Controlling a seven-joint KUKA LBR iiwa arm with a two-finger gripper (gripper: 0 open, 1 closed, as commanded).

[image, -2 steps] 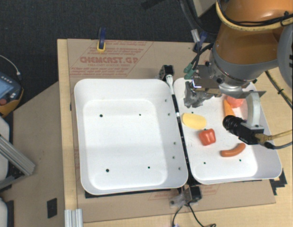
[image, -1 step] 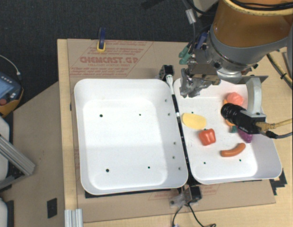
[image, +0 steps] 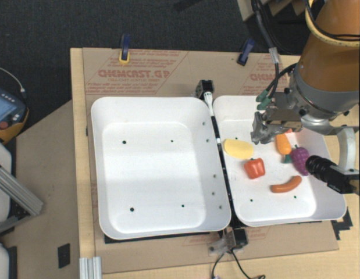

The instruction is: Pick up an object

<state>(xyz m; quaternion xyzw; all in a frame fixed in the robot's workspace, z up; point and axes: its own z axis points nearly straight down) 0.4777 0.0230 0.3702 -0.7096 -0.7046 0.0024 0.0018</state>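
Toys lie in the right bin (image: 319, 211): a yellow lemon (image: 238, 149) just at 7 o'clock of the end effector (image: 262, 133), a red pepper (image: 255, 168) at 6 o'clock below it, an orange carrot (image: 283, 143) just at 3 o'clock, purple grapes (image: 299, 155) and a sausage (image: 285, 184) toward 4 o'clock. Whether the end effector grips anything, I cannot tell. The left bin (image: 104, 156) sits beside it on the table (image: 86, 74).

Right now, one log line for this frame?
gripper over right bin, fingers unclear | yellow piece, red pepper, sausage loose | left bin
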